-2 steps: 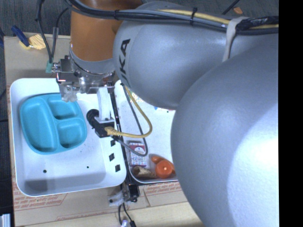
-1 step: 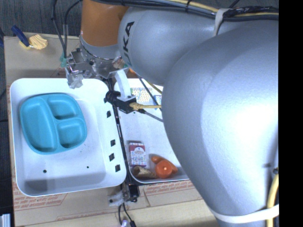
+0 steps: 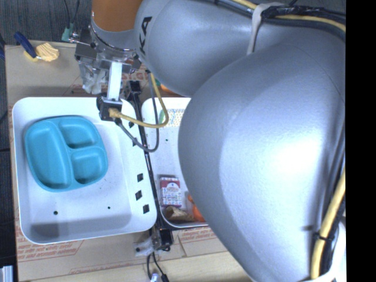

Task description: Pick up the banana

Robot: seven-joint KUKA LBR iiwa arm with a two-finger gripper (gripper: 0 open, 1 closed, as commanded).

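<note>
My gripper [image 3: 94,78] hangs over the far edge of the left bin [image 3: 35,225], just beyond the bin's back wall. The orange band [image 3: 117,4] and the grey arm [image 3: 264,145] rise above it and cover most of the right bin [image 3: 170,143]. A thin yellow cable [image 3: 154,124] loops down from the wrist over the wall between the bins.
A blue divided tray [image 3: 64,151] lies in the left bin's far half. In the right bin's near corner I see a red packet [image 3: 170,192] and a bit of something orange [image 3: 198,214]. A blue-handled tool [image 3: 41,50] lies on the bench at the far left.
</note>
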